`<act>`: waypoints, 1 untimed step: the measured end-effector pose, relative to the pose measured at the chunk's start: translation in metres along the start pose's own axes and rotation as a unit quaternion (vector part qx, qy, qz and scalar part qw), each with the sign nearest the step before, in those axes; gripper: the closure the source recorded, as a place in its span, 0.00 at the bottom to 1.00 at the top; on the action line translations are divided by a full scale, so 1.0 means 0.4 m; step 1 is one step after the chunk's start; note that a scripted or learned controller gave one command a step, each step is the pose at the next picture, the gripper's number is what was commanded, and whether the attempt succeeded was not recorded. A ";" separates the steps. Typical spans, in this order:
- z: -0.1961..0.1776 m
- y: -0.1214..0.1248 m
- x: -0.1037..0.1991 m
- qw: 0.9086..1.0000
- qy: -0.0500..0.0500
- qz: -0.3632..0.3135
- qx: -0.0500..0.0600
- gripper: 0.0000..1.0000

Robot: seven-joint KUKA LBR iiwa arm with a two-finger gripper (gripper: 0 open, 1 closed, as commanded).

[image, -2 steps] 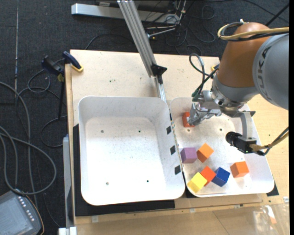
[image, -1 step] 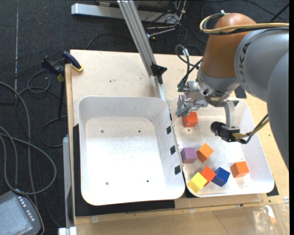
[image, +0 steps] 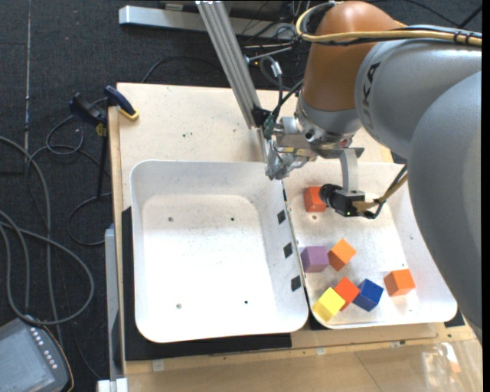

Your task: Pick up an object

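Camera view, looking down at a slant: two white bins are sitting side by side on the bench [image: 191, 115] — left bin [image: 153, 321], right bin [image: 429, 310]. The arm [image: 398, 69] is reaching in from the right w/ its orange band [image: 344, 23] showing up top. The gripper [image: 277, 170] is hanging at the far end of the bins, approx. over the divide between them; can't tell how it's set from this angle.

Seven blocks are lying in the right bin: 4 orange-ish — one red-orange block [image: 315, 200] near the far end, just beside the gripper, an orange block [image: 342, 253], a small red block [image: 347, 289], another orange block [image: 399, 282] — plus 1 purple block [image: 314, 259], 1 yellow block [image: 329, 304], 1 blue block [image: 369, 294]. Yellow, red and blue are clustering together at the near end; purple and orange are touching.
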State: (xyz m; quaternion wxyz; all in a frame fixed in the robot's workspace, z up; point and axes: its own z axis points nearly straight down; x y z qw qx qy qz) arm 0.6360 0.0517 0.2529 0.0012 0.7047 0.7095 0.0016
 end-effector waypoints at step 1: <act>0.050 0.101 0.074 1.000 0.000 0.001 0.000 1.00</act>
